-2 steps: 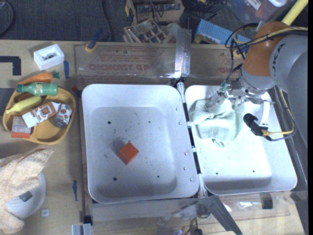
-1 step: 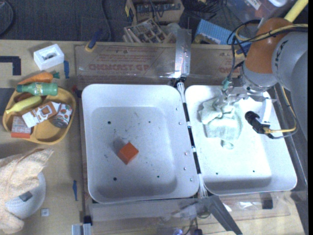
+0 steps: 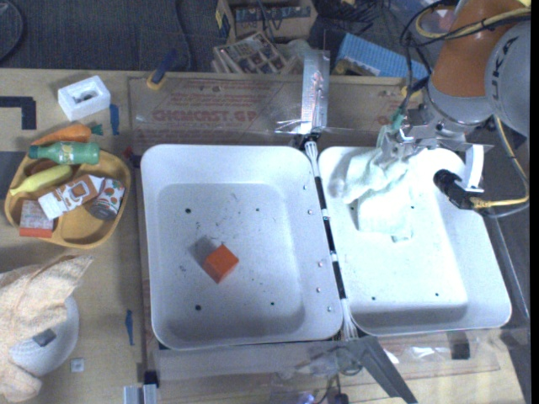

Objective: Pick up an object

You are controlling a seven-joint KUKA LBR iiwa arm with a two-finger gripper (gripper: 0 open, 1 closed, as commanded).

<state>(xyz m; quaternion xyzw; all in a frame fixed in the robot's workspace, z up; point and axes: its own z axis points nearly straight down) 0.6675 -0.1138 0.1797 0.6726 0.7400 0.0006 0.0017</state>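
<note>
Cluttered bench, with two white bins side by side. The arm (image 3: pixel 484 36) hangs over the right bin (image 3: pixel 421 293), and its gripper (image 3: pixel 396 146) sits at that bin's far edge, on a white cloth (image 3: pixel 379 196) heaped there. Cloth seems to rise to the fingers, so the jaws look closed on it, though white on white blurs this. The lift seems begun, not finished. Left of that bin, in the left bin (image 3: pixel 168 175), lies an orange cube (image 3: pixel 221 263), untouched.
</note>
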